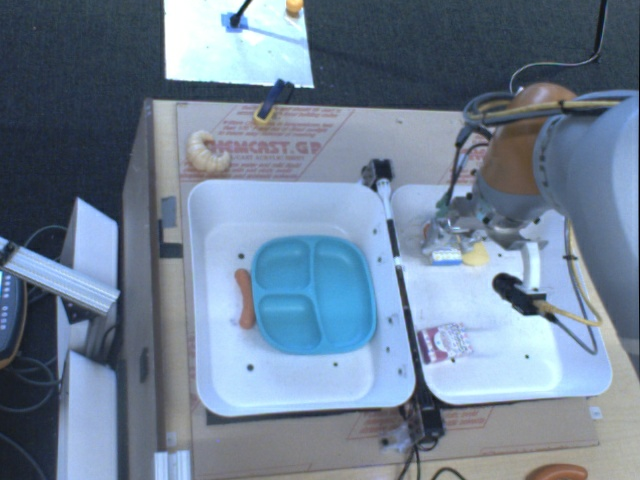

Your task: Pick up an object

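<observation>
My gripper hangs low over the far left part of the right bin, at the end of the grey arm with its orange band. Right under it lies a small white and blue object, and a yellow object rests just to its right. A red and white packet lies nearer the front of the same bin, apart from the gripper. In the left bin sit a blue divided plate and an orange sausage beside the plate's left edge.
A black fitting with a yellow cable hangs from the arm over the right bin. On the cardboard behind the bins lie a cream ridged toy and a yellow and blue tool. A black and white rod runs between the bins.
</observation>
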`<state>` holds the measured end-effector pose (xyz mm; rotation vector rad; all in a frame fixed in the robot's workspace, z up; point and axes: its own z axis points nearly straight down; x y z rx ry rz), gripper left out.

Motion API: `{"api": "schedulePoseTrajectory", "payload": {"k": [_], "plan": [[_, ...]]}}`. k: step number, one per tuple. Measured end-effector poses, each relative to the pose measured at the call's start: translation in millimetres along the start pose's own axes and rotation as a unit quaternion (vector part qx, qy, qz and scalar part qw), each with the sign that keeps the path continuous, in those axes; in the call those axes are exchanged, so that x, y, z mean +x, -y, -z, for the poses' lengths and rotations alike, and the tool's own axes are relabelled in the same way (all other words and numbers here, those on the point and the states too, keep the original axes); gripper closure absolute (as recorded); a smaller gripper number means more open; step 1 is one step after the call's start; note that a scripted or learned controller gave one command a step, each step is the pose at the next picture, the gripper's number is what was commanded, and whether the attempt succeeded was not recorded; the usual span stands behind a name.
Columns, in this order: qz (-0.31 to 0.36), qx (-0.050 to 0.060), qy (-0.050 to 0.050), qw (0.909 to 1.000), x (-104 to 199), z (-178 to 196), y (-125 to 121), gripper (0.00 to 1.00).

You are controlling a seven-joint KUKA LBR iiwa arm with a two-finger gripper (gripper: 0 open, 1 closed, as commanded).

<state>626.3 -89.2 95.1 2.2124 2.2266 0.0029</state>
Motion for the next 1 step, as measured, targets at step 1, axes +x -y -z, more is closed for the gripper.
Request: {"api": "schedulePoseTrajectory", "payload": {"k": [1], "plan": [[-0.001, 0.000, -0.001, 1.0000, 46.4, 90.6, 48.6, 1.00]]}}
